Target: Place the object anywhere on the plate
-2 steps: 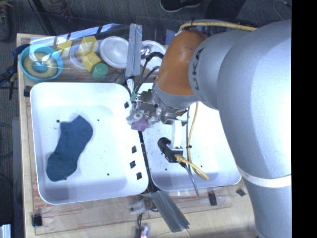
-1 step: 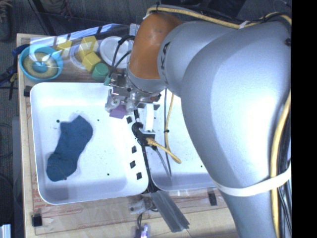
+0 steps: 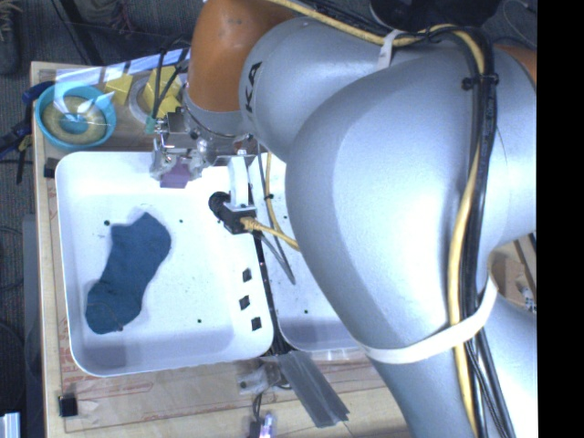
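My gripper (image 3: 177, 164) hangs over the back edge of the left bin (image 3: 82, 199), under the orange band of the arm. A small purple object (image 3: 173, 178) sits between its fingertips, and the fingers are shut on it. The blue plate (image 3: 51, 131) stands outside the bin at the bench's far left corner, to the left of the gripper and a little behind it. A pale item lies in the plate's middle.
A dark blue cloth (image 3: 128, 276) lies crumpled in the left bin's left half. A yellow item (image 3: 119, 87) and a clear round container (image 3: 146, 99) stand behind the bin next to the plate. The arm's big grey body covers most of the right bin (image 3: 315, 340).
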